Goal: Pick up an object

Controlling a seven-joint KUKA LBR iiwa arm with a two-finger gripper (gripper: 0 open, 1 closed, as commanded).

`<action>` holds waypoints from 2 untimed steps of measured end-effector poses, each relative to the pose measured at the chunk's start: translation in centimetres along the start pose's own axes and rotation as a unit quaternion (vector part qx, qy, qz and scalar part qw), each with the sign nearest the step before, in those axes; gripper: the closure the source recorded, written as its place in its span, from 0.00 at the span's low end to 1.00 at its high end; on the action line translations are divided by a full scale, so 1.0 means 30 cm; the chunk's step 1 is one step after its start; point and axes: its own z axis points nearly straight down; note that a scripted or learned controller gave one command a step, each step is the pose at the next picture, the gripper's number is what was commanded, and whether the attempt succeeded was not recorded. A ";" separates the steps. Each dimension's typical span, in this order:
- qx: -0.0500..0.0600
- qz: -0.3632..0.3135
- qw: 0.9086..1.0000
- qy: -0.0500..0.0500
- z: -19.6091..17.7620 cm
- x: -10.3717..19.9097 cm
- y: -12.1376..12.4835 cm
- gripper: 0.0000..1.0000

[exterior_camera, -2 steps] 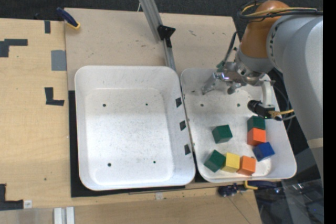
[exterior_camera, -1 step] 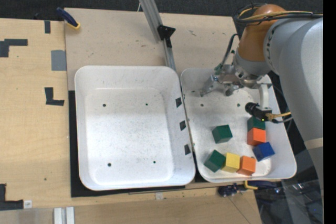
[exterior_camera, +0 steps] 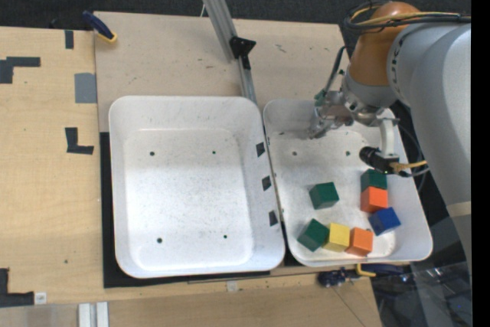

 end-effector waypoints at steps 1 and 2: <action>-0.003 0.001 1.000 0.000 -0.157 0.018 -0.020 1.00; -0.003 0.001 1.000 0.000 -0.302 0.014 -0.032 1.00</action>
